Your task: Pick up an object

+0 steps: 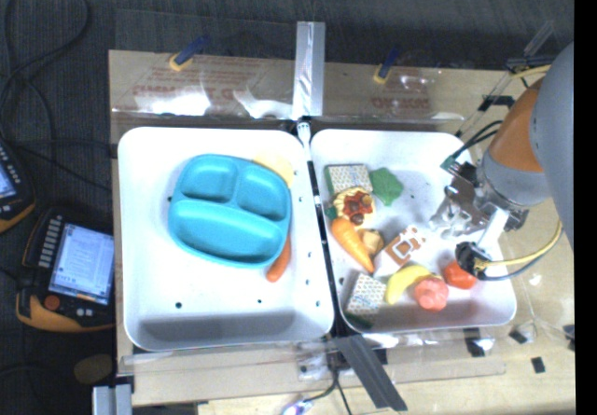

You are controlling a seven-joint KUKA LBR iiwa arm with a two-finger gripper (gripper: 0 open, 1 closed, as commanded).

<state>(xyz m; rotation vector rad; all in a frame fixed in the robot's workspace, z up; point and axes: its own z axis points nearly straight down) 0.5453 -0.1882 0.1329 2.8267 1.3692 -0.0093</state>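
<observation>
gripper (459,217) low at right bin's (420,143) right side, finger state impossible to tell; no legible writing on small carton (407,246).

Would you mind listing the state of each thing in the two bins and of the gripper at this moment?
Blue divided plate: upside down in the left bin.
Orange carrot-like piece: tucked against the plate's edge.
Right bin: holding a cluster of toy food.
Carrot: lying flat.
Banana: lying against the pink piece.
Green piece: lying apart near the back.
Gripper: low over the right bin, holding nothing visible.
</observation>
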